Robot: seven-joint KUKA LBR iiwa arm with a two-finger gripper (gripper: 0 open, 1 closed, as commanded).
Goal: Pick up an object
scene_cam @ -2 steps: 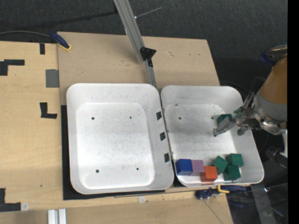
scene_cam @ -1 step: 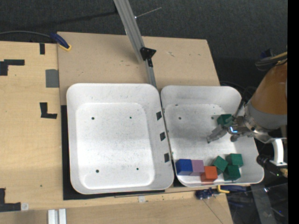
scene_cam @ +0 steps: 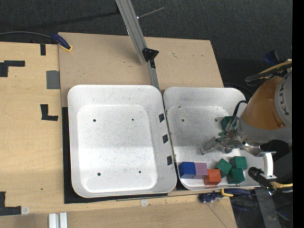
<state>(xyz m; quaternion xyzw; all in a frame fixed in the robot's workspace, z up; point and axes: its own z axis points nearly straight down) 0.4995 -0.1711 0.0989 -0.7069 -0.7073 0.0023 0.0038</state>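
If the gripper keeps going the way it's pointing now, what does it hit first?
The gripper points left over the right bin. Its line looks free across bare floor up to that bin's left wall; the blocks lie off to the side. Depth is unclear.

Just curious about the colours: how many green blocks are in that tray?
4. Three green blocks sit at the right bin's near edge; a fourth lies by the arm. More may hide beneath the arm.

Pale wooden bench top patched with black tape marks and a grey square, crossed by a slanting metal rail with a black clamp, backed by dark grey floor under even light
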